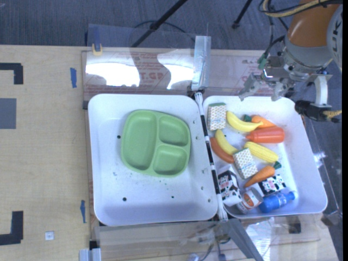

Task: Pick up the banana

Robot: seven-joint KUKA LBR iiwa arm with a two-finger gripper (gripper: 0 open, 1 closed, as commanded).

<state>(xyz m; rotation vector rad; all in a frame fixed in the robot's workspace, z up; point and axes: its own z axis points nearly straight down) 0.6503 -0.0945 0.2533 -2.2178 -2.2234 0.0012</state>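
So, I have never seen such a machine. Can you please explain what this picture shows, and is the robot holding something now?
One camera looks down at a slant on a bench. The grey and orange thing at the top right is a robot arm; its gripper hangs above the far edge of the right bin. I see nothing held in it. That bin holds toy food: two bananas, corn, carrots, a blue bottle and small cartons. The left bin holds a green divided plate. The arm should pick up a banana.
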